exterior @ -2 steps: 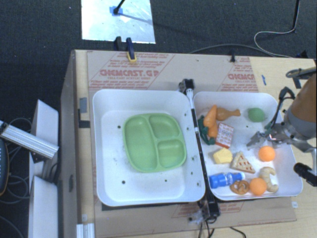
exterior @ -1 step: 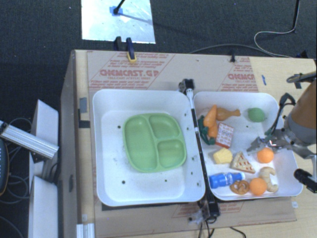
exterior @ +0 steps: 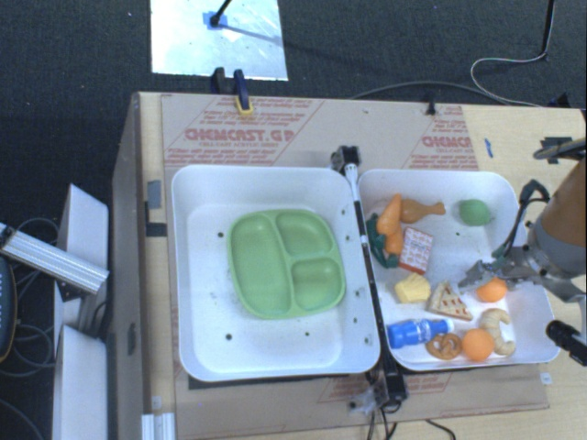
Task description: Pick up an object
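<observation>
The right bin (exterior: 500,187) holds several toy foods. My gripper (exterior: 492,274) reaches in from the right and hangs low over the bin's right side, directly above a small orange ball (exterior: 492,291). The ball sits just under the gripper tip, partly covered by it, and I cannot tell whether they touch. Close by lie a pizza slice (exterior: 448,301), a yellow cheese wedge (exterior: 413,289), a second orange ball (exterior: 477,345), and a pale curved piece (exterior: 500,326).
Also in the right bin are a blue bottle (exterior: 417,332), a pretzel (exterior: 447,346), a red-and-white box (exterior: 416,248), a carrot (exterior: 390,216), a drumstick (exterior: 422,211) and a green ball (exterior: 473,212). The left bin (exterior: 197,246) holds a green divided plate (exterior: 286,262).
</observation>
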Robot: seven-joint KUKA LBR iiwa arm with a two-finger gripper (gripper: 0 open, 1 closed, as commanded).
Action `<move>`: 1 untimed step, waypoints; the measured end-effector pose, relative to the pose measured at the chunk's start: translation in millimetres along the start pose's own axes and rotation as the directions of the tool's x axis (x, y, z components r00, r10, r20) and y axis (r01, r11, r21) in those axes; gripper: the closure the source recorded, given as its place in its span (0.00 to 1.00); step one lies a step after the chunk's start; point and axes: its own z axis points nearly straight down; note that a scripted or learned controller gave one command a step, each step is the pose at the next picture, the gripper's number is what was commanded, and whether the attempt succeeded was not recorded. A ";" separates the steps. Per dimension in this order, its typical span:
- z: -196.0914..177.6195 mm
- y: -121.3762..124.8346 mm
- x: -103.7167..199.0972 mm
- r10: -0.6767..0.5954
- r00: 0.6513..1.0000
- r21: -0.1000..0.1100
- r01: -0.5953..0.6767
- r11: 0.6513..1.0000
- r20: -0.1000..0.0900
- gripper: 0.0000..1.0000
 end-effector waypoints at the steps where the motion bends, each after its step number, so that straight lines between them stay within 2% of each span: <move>1: -10.8 1.1 -0.3 -0.002 1.000 -0.003 0.002 1.000 0.001 1.00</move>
